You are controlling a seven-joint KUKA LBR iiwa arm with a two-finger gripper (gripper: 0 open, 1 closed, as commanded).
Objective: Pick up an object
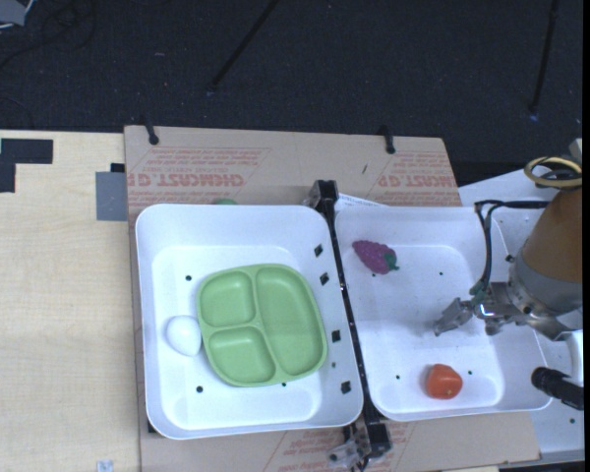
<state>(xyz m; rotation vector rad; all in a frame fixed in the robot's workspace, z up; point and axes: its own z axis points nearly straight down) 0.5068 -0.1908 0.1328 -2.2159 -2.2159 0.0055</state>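
you have two white bins side by side. in the left bin (pixel 162 254) lies a green divided plate (pixel 261 324) with three compartments, and a white egg-shaped object (pixel 184 335) sits touching its left edge. in the right bin (pixel 413 406) you'll find a purple grape-like toy (pixel 375 256) near the upper left corner and an orange-red object (pixel 442 382) (tomato-like, round) near the bottom edge. your gripper (pixel 454 318) hangs over the right half of that bin, above the orange-red object and apart from it, nothing in its grasp; whether it is released or clenched you cannot tell from here.
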